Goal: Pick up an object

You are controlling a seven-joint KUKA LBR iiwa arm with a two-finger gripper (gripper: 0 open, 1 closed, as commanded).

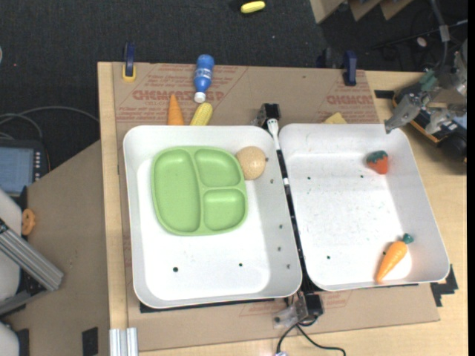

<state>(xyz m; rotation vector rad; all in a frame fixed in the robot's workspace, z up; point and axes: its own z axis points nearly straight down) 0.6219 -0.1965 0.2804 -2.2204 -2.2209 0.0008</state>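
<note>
So, camera view from above: two white bins side by side on a cardboard-covered counter [111, 199]. The left bin [141, 273] has a green divided plate [178, 199] sitting in its upper half, three compartments, and a tan ball-like thing [252, 162] is touching the plate's rim at about 2 o'clock.

The right bin [334, 221] has two things in it, well apart. A small red strawberry-looking toy with a green top [379, 162] is up at 1 o'clock near the far right corner. An orange toy carrot with a green tip [392, 259] lies tilted down at 5 o'clock, close to the near right wall.

Outside the bins, on the cardboard at 12 o'clock from the left bin: a blue and white little bottle [202, 77], a yellow corn-like piece [201, 113] just below it, and an orange cone-ish piece [174, 110] beside that. A yellow object [253, 7] lies on the dark floor further back.

The gripper [404, 112] is at 2 o'clock of the whole scene, hanging past the far right corner of the right bin, above the counter edge and not over any of the toys. It's greyish and blurry, so I honestly cannot tell its state. Nothing is visibly held by it
</note>
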